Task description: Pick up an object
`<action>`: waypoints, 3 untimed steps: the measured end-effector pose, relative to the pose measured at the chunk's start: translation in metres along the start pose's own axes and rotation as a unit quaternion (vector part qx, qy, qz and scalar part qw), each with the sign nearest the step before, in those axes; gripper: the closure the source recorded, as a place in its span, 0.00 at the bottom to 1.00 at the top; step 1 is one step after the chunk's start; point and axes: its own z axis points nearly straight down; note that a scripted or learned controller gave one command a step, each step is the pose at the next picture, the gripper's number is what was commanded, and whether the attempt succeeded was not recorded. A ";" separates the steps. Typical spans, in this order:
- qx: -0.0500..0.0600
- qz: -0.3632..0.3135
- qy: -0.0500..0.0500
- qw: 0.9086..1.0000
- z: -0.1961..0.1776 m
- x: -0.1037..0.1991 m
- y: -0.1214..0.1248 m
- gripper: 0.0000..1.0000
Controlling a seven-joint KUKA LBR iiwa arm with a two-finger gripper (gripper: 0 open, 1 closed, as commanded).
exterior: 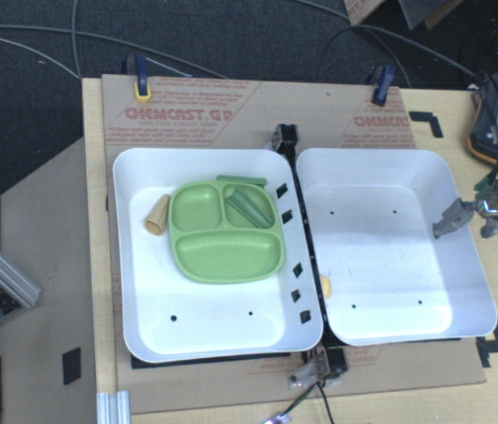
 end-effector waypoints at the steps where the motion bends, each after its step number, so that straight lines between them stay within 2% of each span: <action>1: -0.006 -0.002 -0.002 1.000 -0.006 0.000 0.003 0.00; 2: -0.003 -0.002 0.000 1.000 0.057 -0.002 0.001 0.00; 3: -0.004 -0.002 -0.001 1.000 0.099 -0.001 0.000 0.00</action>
